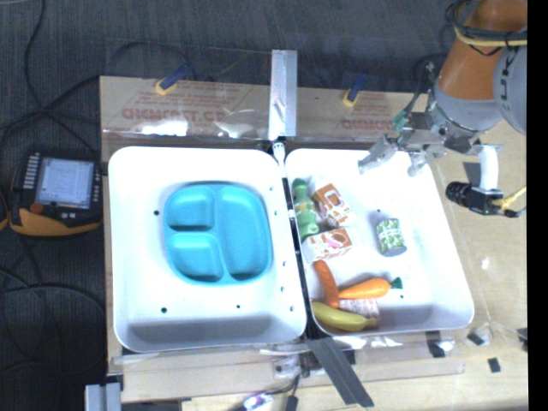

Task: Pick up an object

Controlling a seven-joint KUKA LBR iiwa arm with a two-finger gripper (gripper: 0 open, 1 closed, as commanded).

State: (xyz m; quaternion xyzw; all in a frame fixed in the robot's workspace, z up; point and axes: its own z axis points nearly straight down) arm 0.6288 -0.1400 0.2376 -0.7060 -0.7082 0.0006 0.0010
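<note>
Nearest the camera, at the front wall of the right bin (445, 255), lies a yellow banana (342, 318). Touching it from behind are two carrots: one orange carrot (366, 288) lying crosswise with its green top toward the bin's right side, and a second carrot (324, 282) angled up toward the bin's left wall. Behind these, along the left wall of the right bin, sit a red-and-white carton (330, 244), a smaller orange carton (332, 204) and a green bottle (303, 207) lying against the divider. One green can (391, 235) stands apart from this cluster, near the bin's middle, with bare white floor on all sides of it.

Hand (396, 159) hovers over the rear edge of the right bin, behind the green can and well apart from it; its two fingers are spread and nothing sits between them. Grey arm with orange band (478, 54) enters from beyond the right bin's rear right corner.

Left of the right bin, the left bin (137, 315) carries a blue divided tray (217, 232). Both bins rest on a desk (497, 255) of pale board. Left of the left bin, on dark carpet (51, 67), lies a pendant with a screen (58, 188)
</note>
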